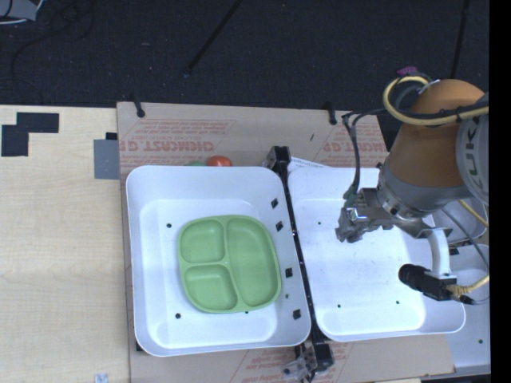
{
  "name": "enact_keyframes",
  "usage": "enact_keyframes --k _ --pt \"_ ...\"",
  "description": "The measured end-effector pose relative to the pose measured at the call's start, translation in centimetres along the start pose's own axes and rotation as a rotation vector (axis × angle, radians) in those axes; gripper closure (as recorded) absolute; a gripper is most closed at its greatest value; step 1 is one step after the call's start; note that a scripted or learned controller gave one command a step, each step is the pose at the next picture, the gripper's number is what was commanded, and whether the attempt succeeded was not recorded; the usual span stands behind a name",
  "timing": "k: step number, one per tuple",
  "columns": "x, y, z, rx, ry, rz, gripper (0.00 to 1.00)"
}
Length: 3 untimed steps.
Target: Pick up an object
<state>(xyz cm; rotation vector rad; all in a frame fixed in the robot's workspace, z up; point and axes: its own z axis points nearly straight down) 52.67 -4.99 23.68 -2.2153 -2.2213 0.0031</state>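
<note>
The tool is hanging over the right bin, near its upper left part, and we are seeing nothing gripped in it; whether it is released or clenched we cannot tell from this slant. The arm is reaching in from the right, its orange band showing above the wrist.

The only clear candidate we are finding is a green plate with three compartments, lying flat in the middle of the left bin. It is sitting well apart from the tool, across the divider between the bins. A small red thing is peeking out just behind the left bin's far rim, on the counter.

We are judging the pick as not yet done: nothing is lifted, and the approach to an object, the grasp and the lift are all remaining.
</note>
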Motion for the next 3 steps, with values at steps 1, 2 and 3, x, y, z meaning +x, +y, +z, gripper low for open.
enact_keyframes --k 1,2,3 --pt "5.4 -0.6 -0.7 -0.001 0.0 -0.002 1.0" --pt "10.4 -2.1 0.6 0.001 0.0 -0.001 1.0" --pt "15.3 -2.4 -0.1 0.0 0.0 -0.002 1.0"
